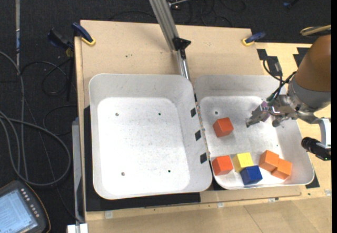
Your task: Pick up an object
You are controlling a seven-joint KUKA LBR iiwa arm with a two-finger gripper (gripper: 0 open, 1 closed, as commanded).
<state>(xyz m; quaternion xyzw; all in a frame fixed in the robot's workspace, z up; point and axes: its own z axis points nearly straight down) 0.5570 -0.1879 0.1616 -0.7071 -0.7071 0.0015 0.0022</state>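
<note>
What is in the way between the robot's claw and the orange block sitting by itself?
Nothing visible. The gripper hangs over the right bin, just right of the lone orange block, with bare white floor between them. The other blocks, including the yellow block and blue block, sit nearer the front edge, off that path.

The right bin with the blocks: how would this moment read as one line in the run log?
gripper: above right bin, holding nothing seen | nearest: lone orange block | other blocks: front edge | left bin: alongside
</note>
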